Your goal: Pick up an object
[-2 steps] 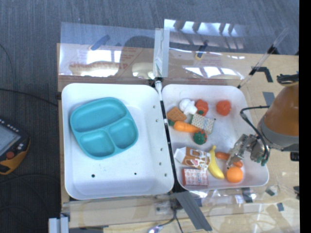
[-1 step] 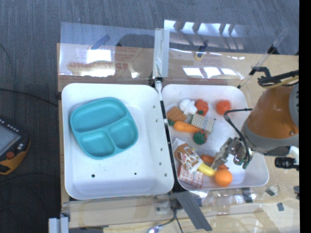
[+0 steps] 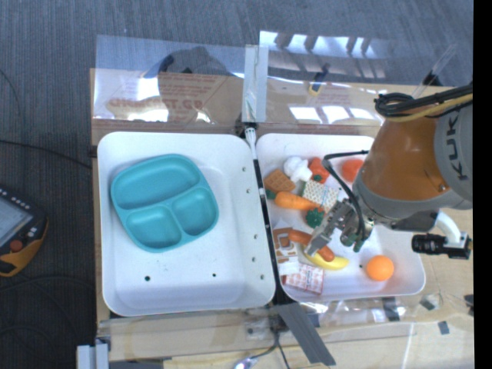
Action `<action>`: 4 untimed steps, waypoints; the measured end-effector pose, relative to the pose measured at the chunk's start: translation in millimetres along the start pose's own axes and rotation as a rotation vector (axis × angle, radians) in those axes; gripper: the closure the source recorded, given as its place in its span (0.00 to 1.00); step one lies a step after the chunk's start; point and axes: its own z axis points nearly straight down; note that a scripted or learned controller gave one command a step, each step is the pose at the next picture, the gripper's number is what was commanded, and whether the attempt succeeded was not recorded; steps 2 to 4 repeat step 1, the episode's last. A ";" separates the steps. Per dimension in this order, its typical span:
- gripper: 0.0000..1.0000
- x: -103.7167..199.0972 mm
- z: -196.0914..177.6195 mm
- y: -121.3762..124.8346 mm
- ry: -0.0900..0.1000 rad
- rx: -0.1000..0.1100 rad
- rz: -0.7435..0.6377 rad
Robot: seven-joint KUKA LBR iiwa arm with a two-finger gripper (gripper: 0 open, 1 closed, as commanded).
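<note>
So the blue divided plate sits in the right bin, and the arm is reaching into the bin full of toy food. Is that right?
Not quite. The camera view shows the blue divided plate in the left bin. The rest holds: the arm is reaching into the right bin, full of toy food.

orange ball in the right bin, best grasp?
Probably straight from above, fingers across its middle. The orange ball is round, so no axis matters, and it sits apart from the pile near the bin's front right corner. The gripper is over the banana.

A pale wooden tabletop (image 3: 453, 329) carries two shallow white plastic bins, left (image 3: 231, 283) and right (image 3: 407, 283), side by side, touching.
</note>
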 end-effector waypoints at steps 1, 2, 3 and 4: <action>1.00 42.7 -45.7 56.5 0.000 0.001 -0.018; 1.00 42.7 -45.7 56.5 0.000 0.001 -0.018; 1.00 42.7 -45.7 56.5 0.000 0.001 -0.018; 1.00 42.7 -45.7 56.5 0.000 0.001 -0.018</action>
